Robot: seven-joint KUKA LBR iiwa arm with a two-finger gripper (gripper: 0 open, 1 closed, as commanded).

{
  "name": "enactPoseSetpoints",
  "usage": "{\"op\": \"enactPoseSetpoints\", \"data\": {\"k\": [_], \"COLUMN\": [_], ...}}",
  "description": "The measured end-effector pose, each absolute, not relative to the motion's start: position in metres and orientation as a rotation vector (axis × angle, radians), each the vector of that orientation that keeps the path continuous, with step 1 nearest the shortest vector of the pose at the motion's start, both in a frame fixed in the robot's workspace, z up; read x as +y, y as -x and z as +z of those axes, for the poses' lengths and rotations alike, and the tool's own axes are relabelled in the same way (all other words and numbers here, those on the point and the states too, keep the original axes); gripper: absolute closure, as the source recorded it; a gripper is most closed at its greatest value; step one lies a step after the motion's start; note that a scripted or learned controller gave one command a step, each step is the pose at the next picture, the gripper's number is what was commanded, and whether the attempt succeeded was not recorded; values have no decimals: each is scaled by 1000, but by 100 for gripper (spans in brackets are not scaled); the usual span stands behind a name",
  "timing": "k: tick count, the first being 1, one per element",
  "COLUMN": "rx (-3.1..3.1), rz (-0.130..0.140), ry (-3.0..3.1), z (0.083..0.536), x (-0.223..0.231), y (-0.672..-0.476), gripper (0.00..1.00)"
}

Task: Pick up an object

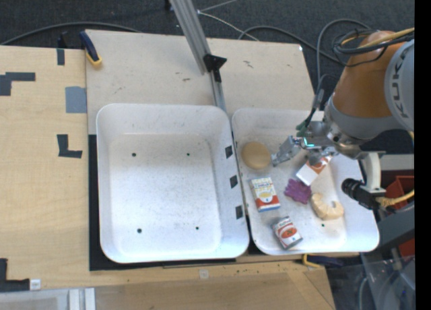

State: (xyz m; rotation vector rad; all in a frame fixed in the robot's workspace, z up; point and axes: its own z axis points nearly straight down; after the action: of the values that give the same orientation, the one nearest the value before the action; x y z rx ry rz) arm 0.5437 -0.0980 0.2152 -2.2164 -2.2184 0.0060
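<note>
Gripper (291, 150) over right bin (269, 121), finger state unclear, beside round tan object (255, 156), upright carton (265, 194), purple piece (297, 190), tilted can (287, 232)

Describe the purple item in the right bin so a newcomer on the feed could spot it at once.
Start at the right-hand shallow white bin, the one the grey and orange arm reaches over. Near its middle, between the small upright carton with the orange label and the pale, lumpy bread-like piece, lies a small purple chunky object. It is the bin's one purple thing.
</note>
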Motion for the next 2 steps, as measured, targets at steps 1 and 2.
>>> {"op": "enactPoseSetpoints", "data": {"k": [1, 2], "rx": [-2222, -2217], "rz": [2, 9], "ry": [2218, 2217], "z": [217, 153], "x": [-98, -100], "y": [-545, -541], "gripper": [0, 0]}}
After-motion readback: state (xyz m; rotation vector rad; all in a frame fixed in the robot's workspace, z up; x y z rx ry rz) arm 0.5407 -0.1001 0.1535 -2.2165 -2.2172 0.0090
